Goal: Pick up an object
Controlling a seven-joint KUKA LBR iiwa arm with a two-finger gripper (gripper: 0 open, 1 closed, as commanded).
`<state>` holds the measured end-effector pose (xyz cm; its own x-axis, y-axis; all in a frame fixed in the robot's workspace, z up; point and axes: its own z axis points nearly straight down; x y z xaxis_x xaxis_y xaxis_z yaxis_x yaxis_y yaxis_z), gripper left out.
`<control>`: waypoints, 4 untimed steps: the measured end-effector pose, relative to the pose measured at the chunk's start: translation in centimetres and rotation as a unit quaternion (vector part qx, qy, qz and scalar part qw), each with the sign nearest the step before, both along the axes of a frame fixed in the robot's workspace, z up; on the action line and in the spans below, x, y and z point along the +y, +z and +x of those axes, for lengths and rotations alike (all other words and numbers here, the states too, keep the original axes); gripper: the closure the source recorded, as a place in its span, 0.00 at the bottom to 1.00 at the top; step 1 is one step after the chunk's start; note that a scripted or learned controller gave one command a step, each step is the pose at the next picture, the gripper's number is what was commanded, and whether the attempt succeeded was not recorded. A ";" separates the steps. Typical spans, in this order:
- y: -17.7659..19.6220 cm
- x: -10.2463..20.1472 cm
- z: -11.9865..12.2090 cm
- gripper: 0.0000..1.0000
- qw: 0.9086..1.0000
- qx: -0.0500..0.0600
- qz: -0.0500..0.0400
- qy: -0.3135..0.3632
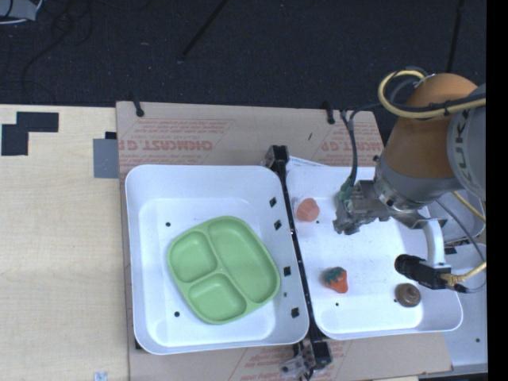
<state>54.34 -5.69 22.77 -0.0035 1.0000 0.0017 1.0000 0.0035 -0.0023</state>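
My gripper [349,217] hangs over the right bin [373,324], near its far middle; I cannot tell how it is set.

A small pink piece [308,209] lies just left of me by the divider, roundish, with no clear long axis. An orange-red object with a green end [336,279] sits nearer, its green end pointing left and far, long axis slanting. A brown round thing [409,294] rests at the near right. A green sectioned plate [222,269] lies in the left bin [147,205].
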 end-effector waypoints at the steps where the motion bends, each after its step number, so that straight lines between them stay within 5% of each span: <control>1: -0.9 5.2 0.6 1.00 1.000 0.001 0.000 0.000; 3: -0.5 14.8 3.5 1.00 1.000 0.000 0.000 0.000; 4: -0.6 14.7 3.4 0.00 1.000 0.001 -0.001 0.000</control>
